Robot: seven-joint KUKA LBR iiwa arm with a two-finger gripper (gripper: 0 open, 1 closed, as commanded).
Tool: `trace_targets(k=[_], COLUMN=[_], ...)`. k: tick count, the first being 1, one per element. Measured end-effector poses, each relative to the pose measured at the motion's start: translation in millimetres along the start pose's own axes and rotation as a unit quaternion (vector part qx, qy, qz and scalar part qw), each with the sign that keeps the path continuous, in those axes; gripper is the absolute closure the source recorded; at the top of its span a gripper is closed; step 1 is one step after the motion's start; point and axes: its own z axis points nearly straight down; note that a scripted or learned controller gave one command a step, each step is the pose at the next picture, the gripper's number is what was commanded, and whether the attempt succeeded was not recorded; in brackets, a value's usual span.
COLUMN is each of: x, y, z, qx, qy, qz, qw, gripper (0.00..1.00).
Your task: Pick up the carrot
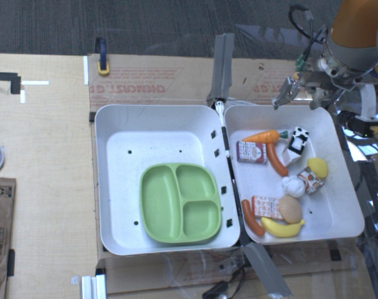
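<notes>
The carrot [261, 137], orange with a green tip at its right end, lies on its side in the upper part of the right bin [344, 185]. It rests just above a small red carton [251, 152]. My gripper [298, 97] hangs over the bin's far rim, up and to the right of the carrot and well apart from it. Its fingers [281, 99] are spread open with nothing between them.
Around the carrot lie a black-and-white toy [297, 141], a sausage [276, 161], a lemon [317, 167], a small orange carton [311, 181], a banana [282, 229] and another sausage [252, 218]. The left bin [114, 167] holds a green divided plate [180, 202]. A grey divider post [223, 67] stands between the bins.
</notes>
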Motion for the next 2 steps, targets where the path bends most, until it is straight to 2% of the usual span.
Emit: trace_targets(k=[1,2], x=[-4.9,-6.1], y=[-3.2,-3.2], z=[174.9,165.6], qx=[-0.001,-0.001], qy=[0.0,0.0], qz=[0.044,0.046], qw=[0.999,0.9989], gripper=[0.0,1.0])
